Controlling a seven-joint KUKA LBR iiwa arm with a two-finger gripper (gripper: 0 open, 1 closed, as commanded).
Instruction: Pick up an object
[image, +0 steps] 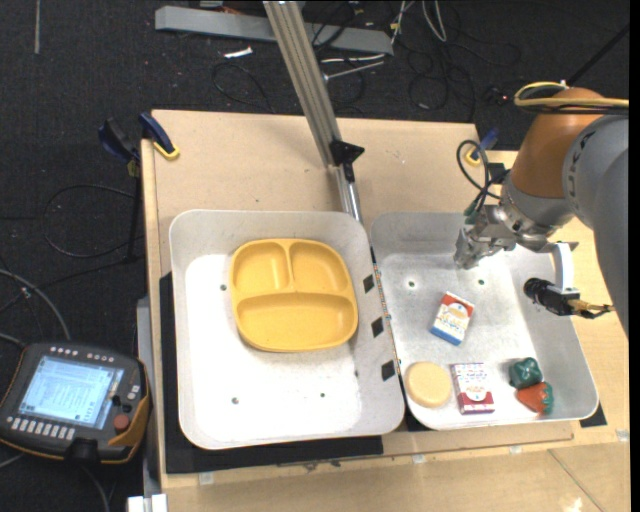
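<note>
The arm's grey two-finger gripper, its finger state impossible to tell here, hovers at twelve o'clock in the right-hand shallow white bin, so the approach seems underway; next, descend toward the small blue-and-white carton at six o'clock.

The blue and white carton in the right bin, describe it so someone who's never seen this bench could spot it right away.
Start at the right-hand white bin, beside the one holding the yellow tray. Near its middle, below the gripper, lies the small carton, alone and tilted. It is blue and white, while the similar box at the front edge is red and white.
</note>
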